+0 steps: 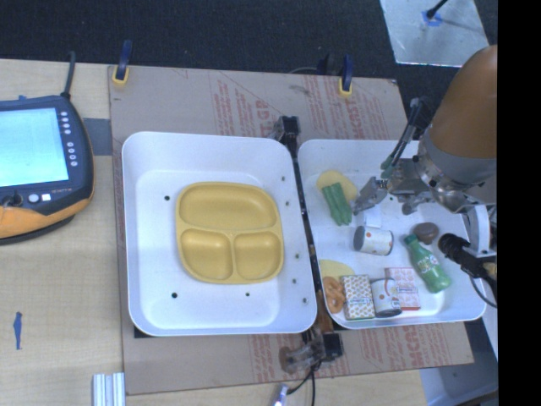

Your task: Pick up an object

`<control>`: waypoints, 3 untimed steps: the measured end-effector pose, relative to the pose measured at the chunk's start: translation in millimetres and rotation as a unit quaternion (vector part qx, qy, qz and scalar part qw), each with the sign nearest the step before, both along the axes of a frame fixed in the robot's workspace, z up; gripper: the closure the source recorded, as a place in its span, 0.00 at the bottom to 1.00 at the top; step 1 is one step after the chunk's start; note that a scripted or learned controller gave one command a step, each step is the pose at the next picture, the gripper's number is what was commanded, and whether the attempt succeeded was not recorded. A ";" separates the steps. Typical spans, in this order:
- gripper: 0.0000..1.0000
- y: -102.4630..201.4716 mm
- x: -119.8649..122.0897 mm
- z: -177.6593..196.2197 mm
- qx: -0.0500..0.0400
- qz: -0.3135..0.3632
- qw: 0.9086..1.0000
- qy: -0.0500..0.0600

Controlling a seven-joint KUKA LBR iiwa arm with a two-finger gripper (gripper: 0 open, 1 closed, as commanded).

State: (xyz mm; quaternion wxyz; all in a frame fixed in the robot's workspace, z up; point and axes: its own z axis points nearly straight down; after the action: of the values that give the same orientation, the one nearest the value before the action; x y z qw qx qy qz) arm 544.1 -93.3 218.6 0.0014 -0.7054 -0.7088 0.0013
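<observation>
My gripper (390,205) hangs over the right bin (473,311), with the grey arm and its orange band coming in from the right. It stands open with nothing between its fingers. Just below it lies a small grey and white can (373,240) on its side. A green cucumber-like piece (336,202) rests to the gripper's left, on top of a yellow item (333,178). A green bottle (428,265) and a small brown object (425,231) lie to the lower right, partly under the arm.
The left bin (144,227) holds a yellow divided plate (229,231). Small boxes (357,297) (401,288) and a pretzel-like snack (333,289) lie along the right bin's front wall. A tablet controller (38,163) lies on the bench at far left.
</observation>
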 end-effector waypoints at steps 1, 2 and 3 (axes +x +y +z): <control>0.00 -10.0 13.8 -106.2 -0.002 0.000 1.000 -0.004; 0.00 -11.6 75.0 -118.2 -0.003 0.000 1.000 -0.009; 0.00 -3.0 103.0 -118.1 -0.003 -0.001 1.000 -0.008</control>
State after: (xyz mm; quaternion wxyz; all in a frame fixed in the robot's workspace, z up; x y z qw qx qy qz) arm 647.1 -96.3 100.5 -0.0064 -0.7062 -0.7080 -0.0020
